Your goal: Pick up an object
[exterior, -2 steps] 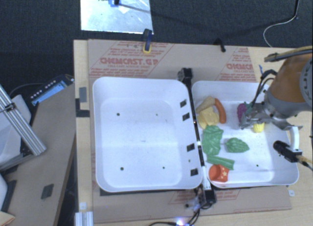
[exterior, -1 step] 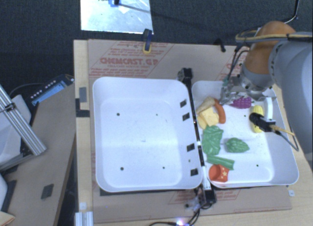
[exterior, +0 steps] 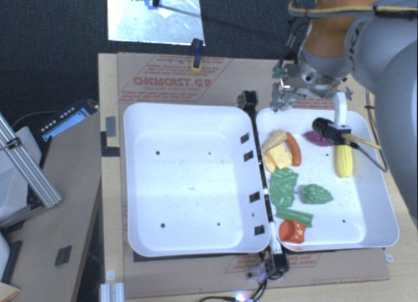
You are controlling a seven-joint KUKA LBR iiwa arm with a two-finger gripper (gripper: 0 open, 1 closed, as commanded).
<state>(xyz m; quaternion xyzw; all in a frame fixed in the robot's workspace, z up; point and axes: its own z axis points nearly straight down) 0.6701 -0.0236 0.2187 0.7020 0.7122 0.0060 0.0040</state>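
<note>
Camera view, you saw the claw (exterior: 285, 102) above the right bin's (exterior: 375, 193) far edge, its state unclear, corn (exterior: 343, 161) lay inside.

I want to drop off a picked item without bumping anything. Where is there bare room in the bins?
The left bin offers bare white floor from wall to wall. In the right bin, a free patch lies at the near right corner, bordered by the corn and green leaf. It is crowded along the divider, from the yellow pieces to the red piece.
</note>
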